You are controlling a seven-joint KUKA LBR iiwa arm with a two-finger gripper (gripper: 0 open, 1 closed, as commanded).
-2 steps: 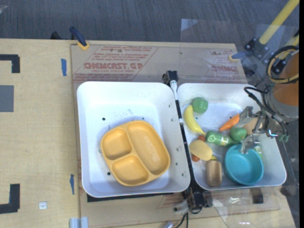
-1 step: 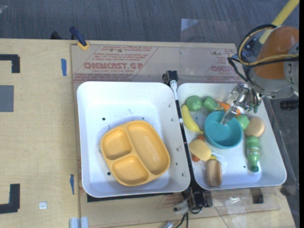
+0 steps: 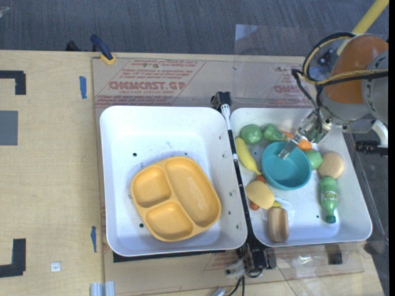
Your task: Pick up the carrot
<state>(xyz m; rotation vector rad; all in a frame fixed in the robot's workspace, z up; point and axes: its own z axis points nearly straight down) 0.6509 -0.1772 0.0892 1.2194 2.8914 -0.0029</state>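
Carrot (image 3: 303, 143) shows as a small orange sliver at the teal bowl's (image 3: 286, 167) far rim in the right bin (image 3: 361, 224), crowded by green vegetables. Left to right: yellow divided plate (image 3: 176, 197), banana (image 3: 246, 155), bowl, then the gripper (image 3: 295, 144) right at the carrot. Whether its grip is wide or closed I cannot tell. Best to close low on the carrot, avoiding the bowl rim.

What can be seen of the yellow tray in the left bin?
The yellow tray is a rounded, glossy plate that looks like plastic, split by raised ridges into three compartments: one long one on its right side and two smaller ones on its left. All three look bare. It lies flat and upright on the floor of the left bin, turned at a slant to the bin's walls, toward the near side. Nothing else touches it.
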